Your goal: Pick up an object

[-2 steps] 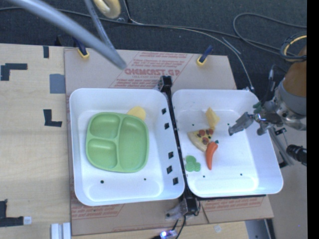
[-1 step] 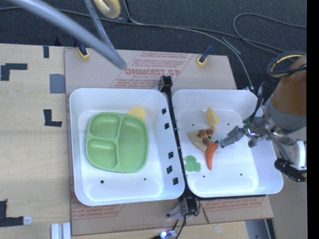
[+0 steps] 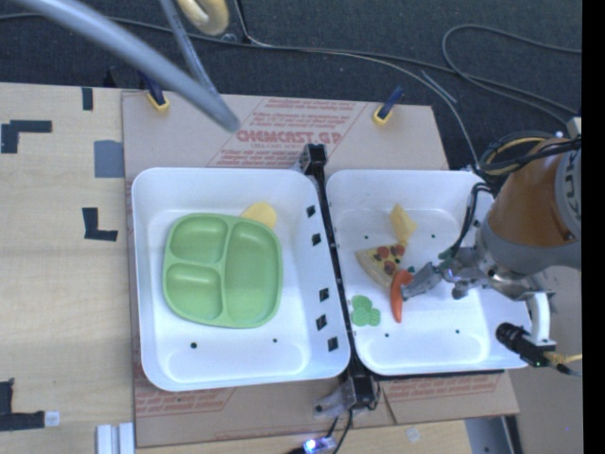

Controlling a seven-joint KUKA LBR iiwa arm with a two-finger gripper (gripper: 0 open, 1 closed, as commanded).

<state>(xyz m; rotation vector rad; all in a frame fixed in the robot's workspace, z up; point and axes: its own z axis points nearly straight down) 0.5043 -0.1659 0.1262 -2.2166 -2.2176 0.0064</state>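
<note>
Overhead view of the desk (image 3: 57,253), with two white bins side by side on a cardboard sheet (image 3: 284,130). The left bin (image 3: 156,348) holds a green divided tray (image 3: 224,270); a yellow piece (image 3: 259,215) lies touching the tray's far right corner. The right bin (image 3: 425,353) holds four small toys: a pale yellow piece (image 3: 403,221) toward the far side, a pizza slice (image 3: 381,260) just below it, a carrot (image 3: 400,292) touching the slice's near edge, and a green leafy piece (image 3: 365,312) close to the bin's left wall. The arm (image 3: 529,216), grey with an orange band, reaches in from the right over the right bin's right wall. Its end effector (image 3: 423,279) sits low in the bin, pointing left, the tip just beside the upper end of the carrot. Whether its fingers are spread or pressed together cannot be told, and nothing is seen between them. Cables (image 3: 444,74) trail across the dark floor beyond the desk.
</note>
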